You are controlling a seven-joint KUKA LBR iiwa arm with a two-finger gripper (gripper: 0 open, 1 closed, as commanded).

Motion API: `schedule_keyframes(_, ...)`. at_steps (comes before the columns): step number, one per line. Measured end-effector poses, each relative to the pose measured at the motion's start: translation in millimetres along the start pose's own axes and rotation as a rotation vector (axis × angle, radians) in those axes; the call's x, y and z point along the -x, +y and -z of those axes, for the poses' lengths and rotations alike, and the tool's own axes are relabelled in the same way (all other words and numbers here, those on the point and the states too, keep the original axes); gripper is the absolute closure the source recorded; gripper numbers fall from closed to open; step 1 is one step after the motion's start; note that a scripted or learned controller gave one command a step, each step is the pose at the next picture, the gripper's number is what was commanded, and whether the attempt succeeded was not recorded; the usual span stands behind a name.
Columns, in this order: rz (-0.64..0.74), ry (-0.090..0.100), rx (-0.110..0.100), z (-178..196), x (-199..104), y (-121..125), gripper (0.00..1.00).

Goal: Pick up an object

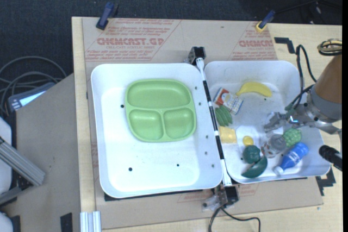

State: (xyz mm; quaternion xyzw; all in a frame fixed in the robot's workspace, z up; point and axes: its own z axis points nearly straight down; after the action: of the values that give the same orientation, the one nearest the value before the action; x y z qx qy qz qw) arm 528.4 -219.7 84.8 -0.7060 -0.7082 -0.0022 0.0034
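Reaching in from the right, your end effector [276,121] hangs low in the right bin [283,69], near a green ball [292,135] and blue bottle [293,155]. You cannot tell its state. Nothing looks lifted; the pick remains undone.

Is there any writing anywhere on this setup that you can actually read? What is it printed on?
"CHEMCAST G.P": red print on the brown protective sheet covering the bench, behind the left bin; the last letters are uncertain.
"CHEMCAST": the same red print, repeated behind the right bin, partly cut off.
Smaller red lines above and below each logo: too small to read.
Red and white packet in the right bin: print too blurred to read.
Blue bottle: no legible label.
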Motion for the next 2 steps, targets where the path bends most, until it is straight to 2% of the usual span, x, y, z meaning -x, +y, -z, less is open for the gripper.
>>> schedule_keyframes(1, -0.001, -0.010, 0.006, 92, 3, 128, 0.00)
schedule_keyframes(2, -0.002, -0.007, -0.001, -1, -48, 121, 0.00)
